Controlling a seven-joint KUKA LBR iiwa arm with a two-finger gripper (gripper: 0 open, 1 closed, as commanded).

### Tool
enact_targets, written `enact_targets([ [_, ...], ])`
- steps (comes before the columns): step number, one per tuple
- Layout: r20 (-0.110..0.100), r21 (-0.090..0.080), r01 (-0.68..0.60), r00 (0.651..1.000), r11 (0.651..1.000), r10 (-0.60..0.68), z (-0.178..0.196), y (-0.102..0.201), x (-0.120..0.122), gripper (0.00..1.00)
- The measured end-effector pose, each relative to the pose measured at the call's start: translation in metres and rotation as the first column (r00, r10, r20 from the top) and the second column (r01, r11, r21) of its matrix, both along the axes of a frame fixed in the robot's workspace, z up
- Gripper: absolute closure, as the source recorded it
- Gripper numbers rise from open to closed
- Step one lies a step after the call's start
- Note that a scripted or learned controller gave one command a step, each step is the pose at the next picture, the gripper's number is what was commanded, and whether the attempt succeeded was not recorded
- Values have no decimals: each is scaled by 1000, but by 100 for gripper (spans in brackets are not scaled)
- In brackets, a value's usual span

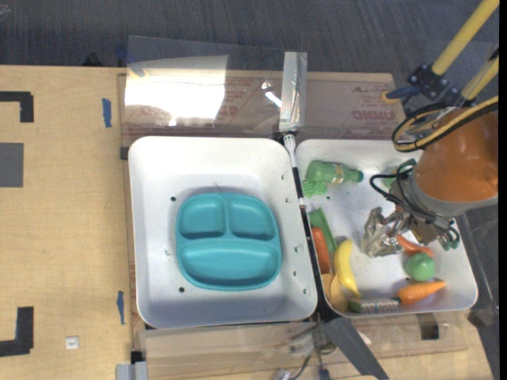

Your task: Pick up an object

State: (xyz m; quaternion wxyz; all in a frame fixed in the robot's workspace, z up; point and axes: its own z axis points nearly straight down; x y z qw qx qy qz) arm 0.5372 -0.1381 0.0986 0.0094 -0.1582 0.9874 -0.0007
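My gripper [382, 236] hangs low inside the right bin [467, 291], its metal fingers pointing down and left over bare bin floor. A yellow banana [346, 266] lies just left of it. Right of the fingers sit a green ball-like toy [420, 267] and an orange carrot [420, 292]; another orange piece [415, 246] lies partly under the wrist. A green toy bottle [326, 176] rests at the bin's back left. Nothing shows between the fingers.
The left bin [150, 172] holds a teal divided plate [229, 241]. A red-orange and green toy [320, 240] lies along the right bin's left wall. A dark brush-like item [379, 306] lies at the front. Yellow poles and cables stand at the back right.
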Motion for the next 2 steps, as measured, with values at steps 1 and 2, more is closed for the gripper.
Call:
enact_targets([
  [1, -2, 0, 0, 1000, 1000, 0, -1, 0, -1, 0],
  [2, -7, -2, -47, 999, 999, 47, -10, -1, -5, 0],
])
